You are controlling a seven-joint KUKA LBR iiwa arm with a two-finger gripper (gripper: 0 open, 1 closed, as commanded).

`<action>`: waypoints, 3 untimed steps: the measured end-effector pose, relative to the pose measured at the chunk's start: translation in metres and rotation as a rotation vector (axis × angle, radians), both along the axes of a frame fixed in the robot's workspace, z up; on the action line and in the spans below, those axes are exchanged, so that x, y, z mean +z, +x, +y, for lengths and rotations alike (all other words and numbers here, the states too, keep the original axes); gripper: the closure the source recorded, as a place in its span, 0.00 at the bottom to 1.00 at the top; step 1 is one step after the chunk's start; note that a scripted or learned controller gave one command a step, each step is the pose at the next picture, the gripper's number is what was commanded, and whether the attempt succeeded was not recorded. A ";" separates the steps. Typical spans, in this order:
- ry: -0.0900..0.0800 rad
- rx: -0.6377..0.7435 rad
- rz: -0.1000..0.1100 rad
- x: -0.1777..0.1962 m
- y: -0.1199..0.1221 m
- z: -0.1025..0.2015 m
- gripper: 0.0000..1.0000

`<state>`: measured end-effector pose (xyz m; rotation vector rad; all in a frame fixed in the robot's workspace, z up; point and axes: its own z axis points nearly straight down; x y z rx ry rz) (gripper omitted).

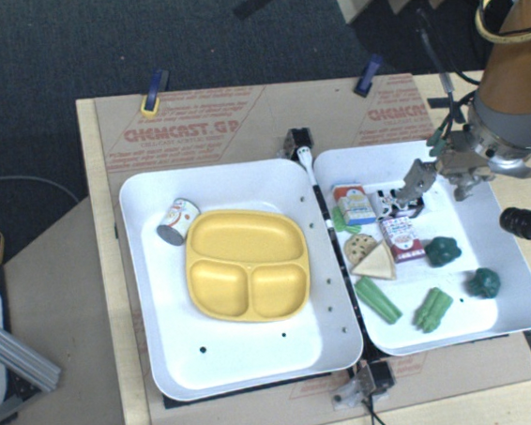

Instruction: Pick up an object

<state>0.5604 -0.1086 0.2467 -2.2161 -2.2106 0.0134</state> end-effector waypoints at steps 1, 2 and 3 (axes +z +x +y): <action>-0.002 0.002 -0.013 0.006 0.002 0.000 0.00; 0.000 0.001 -0.007 -0.049 -0.006 -0.006 0.00; 0.000 0.002 -0.006 -0.103 0.000 -0.013 0.00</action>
